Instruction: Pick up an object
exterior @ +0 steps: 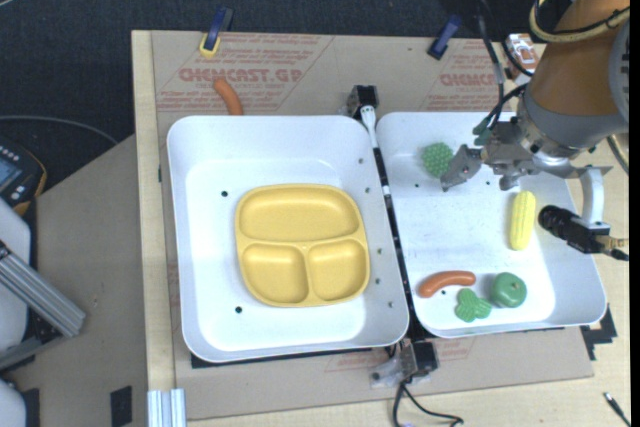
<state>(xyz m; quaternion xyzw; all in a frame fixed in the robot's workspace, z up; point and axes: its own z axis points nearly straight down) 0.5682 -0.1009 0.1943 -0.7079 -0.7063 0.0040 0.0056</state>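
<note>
Where end effector [478,165] hovers, green broccoli [436,158] lies just beside.

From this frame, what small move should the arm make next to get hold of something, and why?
Probably a short shift toward the green bumpy toy and then down. The gripper hangs in the right bin just beside that toy, nearer to it than to the corn, and nothing shows between its fingers.
</note>
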